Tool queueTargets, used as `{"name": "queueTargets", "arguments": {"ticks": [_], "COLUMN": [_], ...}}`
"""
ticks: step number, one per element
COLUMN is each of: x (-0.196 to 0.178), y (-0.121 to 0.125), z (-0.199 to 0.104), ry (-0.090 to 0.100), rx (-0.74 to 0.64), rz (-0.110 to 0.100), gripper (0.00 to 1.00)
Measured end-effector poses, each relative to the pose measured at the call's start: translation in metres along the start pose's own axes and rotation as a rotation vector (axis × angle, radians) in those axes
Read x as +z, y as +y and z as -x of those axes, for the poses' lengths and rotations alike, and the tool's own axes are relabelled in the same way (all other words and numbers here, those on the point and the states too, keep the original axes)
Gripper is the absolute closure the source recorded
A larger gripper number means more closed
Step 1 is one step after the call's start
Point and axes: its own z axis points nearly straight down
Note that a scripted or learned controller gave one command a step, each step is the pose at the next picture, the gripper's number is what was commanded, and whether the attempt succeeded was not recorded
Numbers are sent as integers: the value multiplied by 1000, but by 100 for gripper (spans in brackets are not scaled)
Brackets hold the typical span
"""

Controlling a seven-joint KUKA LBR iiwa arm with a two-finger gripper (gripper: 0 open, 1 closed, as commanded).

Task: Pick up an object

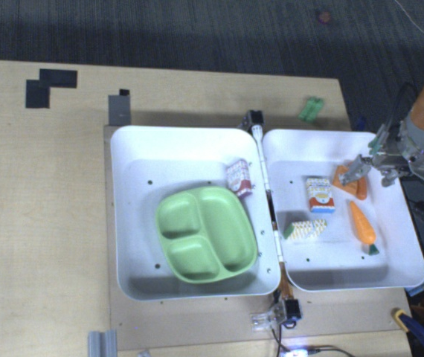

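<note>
The counter carries two white bins side by side. The left bin holds a green divided plate toward its near edge, with a small red-and-white packet just beyond the plate's far right corner. The right bin holds two orange carrots, one by its right wall, another under the pincer, plus a small carton and corn cob. Whether the pincer is apart or together cannot be told.
</note>
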Motion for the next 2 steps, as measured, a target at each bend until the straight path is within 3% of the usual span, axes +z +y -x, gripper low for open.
{"name": "queueTargets", "arguments": {"ticks": [1,2], "x": [97,103], "y": [52,57], "z": [-89,-86], "ry": [1,-3], "rx": [-1,-2], "rz": [9,10], "gripper": [0,0]}}
